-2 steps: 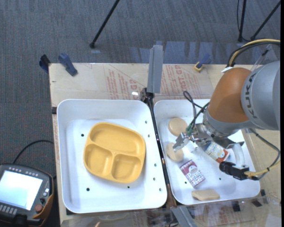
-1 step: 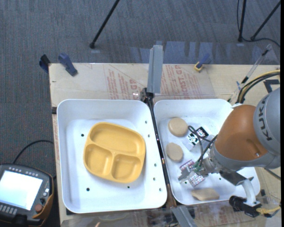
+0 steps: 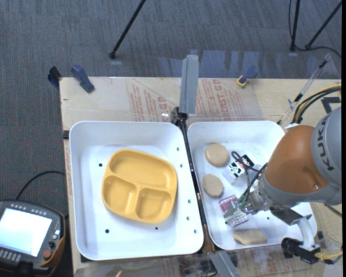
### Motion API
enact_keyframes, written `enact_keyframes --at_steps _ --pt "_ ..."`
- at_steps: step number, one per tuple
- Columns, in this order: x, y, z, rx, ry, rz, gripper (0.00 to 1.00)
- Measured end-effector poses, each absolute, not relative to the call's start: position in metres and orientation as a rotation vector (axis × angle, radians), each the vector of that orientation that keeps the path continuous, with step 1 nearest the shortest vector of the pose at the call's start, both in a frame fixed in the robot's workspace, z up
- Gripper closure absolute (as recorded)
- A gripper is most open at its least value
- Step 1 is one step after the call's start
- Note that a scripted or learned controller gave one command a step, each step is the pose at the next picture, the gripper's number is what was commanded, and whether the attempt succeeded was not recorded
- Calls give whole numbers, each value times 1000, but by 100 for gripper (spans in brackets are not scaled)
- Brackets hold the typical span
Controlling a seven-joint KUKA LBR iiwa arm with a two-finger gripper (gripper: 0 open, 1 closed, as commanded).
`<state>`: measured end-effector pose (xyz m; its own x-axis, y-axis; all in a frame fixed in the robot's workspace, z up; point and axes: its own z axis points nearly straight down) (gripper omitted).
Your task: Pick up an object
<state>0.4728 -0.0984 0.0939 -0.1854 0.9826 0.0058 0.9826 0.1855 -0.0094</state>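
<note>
Camera view: my pincer [image 3: 246,202] hangs low in the right bin [image 3: 277,130], just over a small printed packet [image 3: 233,208], likely my target. Can't tell its opening. Yellow tray [image 3: 139,185] sits in the left bin [image 3: 86,154].

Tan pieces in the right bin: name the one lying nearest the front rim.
The flat tan piece near the front rim, below the arm. The two rounder ones, and, lie farther back toward the divider.
</note>
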Motion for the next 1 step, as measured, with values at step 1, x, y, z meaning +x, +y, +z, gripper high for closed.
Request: enact_keyframes --at_steps 1 --pt "478 -52 201 -2116 -2325 -5 100"
